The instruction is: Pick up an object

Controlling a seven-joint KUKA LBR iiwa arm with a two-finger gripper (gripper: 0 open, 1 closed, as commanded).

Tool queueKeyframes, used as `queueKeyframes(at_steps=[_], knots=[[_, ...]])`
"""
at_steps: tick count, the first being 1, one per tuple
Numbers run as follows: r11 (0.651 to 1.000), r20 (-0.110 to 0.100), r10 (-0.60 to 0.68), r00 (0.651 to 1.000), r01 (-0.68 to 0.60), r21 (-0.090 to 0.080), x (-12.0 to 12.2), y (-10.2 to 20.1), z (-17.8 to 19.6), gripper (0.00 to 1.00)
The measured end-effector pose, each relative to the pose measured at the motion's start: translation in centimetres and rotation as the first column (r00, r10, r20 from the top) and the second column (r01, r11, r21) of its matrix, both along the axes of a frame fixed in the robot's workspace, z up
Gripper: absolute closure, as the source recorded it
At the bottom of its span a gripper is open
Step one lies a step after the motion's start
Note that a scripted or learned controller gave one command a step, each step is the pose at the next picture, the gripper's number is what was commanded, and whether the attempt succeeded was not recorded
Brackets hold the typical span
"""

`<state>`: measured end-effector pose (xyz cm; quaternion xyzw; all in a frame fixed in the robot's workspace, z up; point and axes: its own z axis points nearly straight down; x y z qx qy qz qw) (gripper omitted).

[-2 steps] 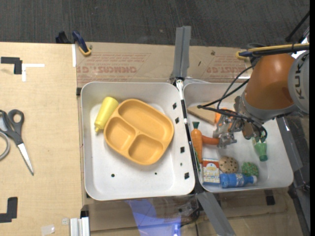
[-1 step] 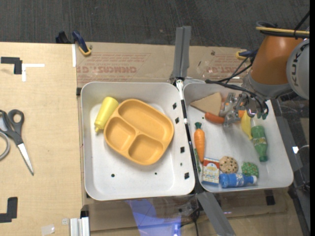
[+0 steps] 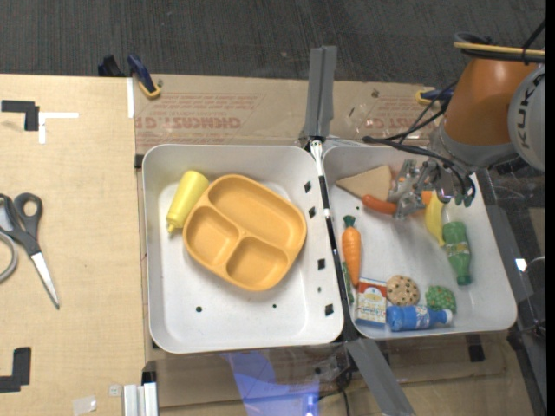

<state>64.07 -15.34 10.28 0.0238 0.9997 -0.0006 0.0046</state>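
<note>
My gripper (image 3: 431, 191) hangs low over the back of the right bin (image 3: 494, 319), under the orange band of the arm (image 3: 482, 102). Right below it lie a yellow banana (image 3: 433, 216) and a red-orange sausage (image 3: 380, 204). A tan wedge (image 3: 368, 181) lies to its left. A green bottle (image 3: 457, 251) lies just in front of the gripper. Nothing shows as lifted off the bin floor.
Further forward in the right bin are a carrot (image 3: 351, 244), a cookie (image 3: 401, 290), a small box (image 3: 371, 302), a blue bottle (image 3: 417, 319) and a green lump (image 3: 440, 298). The left bin (image 3: 165, 319) holds an orange divided plate (image 3: 244, 230) and a yellow bottle (image 3: 186, 199). Scissors (image 3: 31, 243) lie far left.
</note>
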Motion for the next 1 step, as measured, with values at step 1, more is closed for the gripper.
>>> queueKeyframes(at_steps=[1], knots=[[0.984, -0.003, -0.177, 0.984, 0.177, 0.002, 1.41, 6.02, 11.66, 1.0]])
